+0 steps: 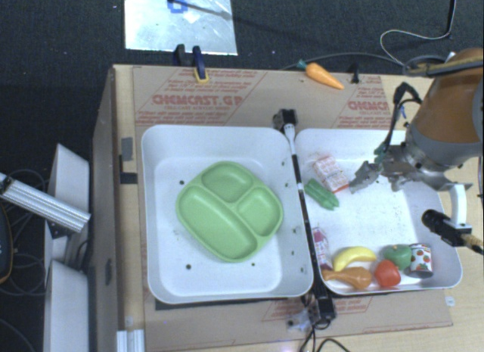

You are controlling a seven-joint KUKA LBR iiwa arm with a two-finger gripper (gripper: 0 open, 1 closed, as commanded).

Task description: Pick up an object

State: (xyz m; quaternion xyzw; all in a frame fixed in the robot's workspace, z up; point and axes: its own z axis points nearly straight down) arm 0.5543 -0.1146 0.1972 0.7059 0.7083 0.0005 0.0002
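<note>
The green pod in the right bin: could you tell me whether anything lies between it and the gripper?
Nothing visible does. The gripper hovers right of the green pod, with bare floor of the right bin between them. The clear packet lies just above that line, beside the pod, and could be brushed.

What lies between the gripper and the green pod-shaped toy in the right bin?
In the camera view, a clear crinkled packet with red print lies between the gripper and the green pod-shaped toy.
</note>
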